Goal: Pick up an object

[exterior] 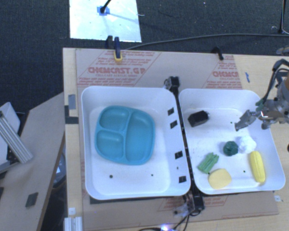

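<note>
Nothing is picked up yet: your claw point(250, 119) hangs over the right bin point(274, 150), apparently holding nothing (its opening I cannot tell), every object still lying loose.

Left bin point(94, 105) holds a blue divided plate point(124, 134); right bin point(216, 97) holds a black block point(198, 118), green ball point(230, 148), white lump point(246, 143), corn cob point(257, 166), yellow piece point(219, 178), green piece point(208, 162); gripper point(248, 119) over right bin, fingers empty.
</note>
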